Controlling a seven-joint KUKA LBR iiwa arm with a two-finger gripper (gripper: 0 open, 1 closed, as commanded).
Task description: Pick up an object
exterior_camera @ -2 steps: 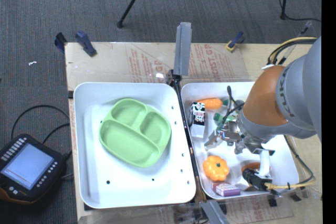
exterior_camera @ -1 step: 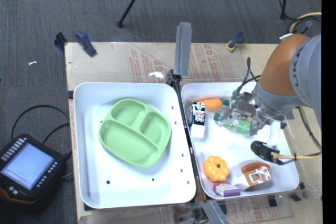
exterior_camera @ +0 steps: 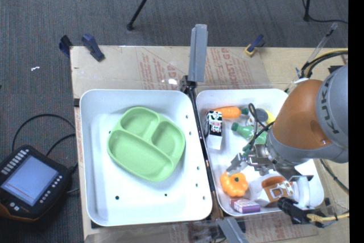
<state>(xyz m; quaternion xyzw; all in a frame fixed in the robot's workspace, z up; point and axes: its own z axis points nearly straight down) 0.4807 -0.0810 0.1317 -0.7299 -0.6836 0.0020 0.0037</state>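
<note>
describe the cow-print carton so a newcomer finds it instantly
Look in the right bin, upper left area next to the divider. The carton stands just left of the carrot. It is the only black-and-white patched item there; its neighbours are orange or green.

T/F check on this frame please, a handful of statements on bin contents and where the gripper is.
1. The green divided plate lies in the left bin. True.
2. The gripper is over the left bin. False: it is over the right bin, just above the orange pumpkin toy.
3. A carrot lies near the right bin's far edge. True.
4. The pink box sits on the green plate. False: it is at the right bin's near edge.
5. The black-and-white carton is in the right bin. True.
</note>
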